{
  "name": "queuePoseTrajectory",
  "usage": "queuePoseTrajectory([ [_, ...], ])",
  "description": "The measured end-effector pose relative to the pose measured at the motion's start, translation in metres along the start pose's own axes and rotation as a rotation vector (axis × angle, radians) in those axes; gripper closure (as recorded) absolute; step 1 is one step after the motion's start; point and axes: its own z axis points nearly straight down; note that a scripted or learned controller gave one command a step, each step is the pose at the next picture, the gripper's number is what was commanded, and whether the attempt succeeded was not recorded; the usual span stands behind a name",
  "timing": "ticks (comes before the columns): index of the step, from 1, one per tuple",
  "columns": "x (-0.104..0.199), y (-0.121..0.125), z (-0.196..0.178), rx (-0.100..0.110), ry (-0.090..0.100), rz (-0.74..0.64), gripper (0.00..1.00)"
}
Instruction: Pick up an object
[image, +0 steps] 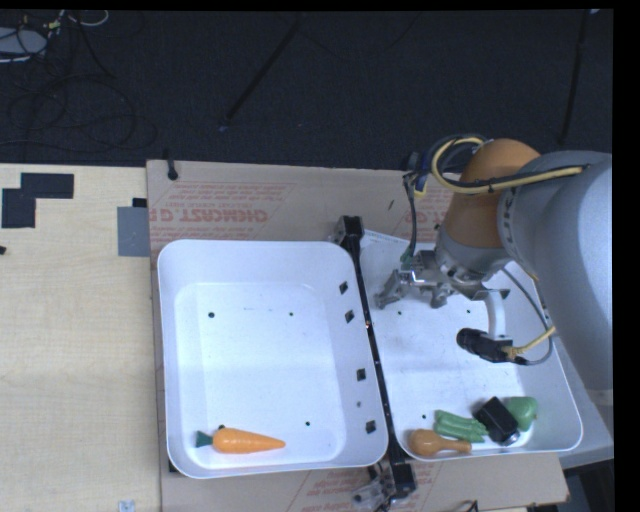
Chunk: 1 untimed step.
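**Arm over the right bin, objects lying along the lower edges**

The grey arm (560, 240) reached in from the right of the frame, its orange band showing near the upper right. The jaws (425, 285) hung over the upper part of the right bin (420, 370); whether they were apart or together could not be told, and nothing was seen between them.

In the lower right corner of that bin lay a small cluster: a green pea pod (460, 426), a black object (497, 418) resting just beside it, a light green piece (522, 408) behind the black one, and an orange-tan pear-shaped piece (436, 444) at the bin's lower rim.

In the left bin (200, 270), a carrot (246, 440) lay on its side near the lower left corner, well apart from the jaws. Both bins sat on the table (70, 350) upon cardboard (250, 205).
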Motion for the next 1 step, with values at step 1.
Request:
queuePoseTrajectory([
  [1,-0.0030,0.0012,-0.0169,-0.002,-0.001,0.003,1.00],
])
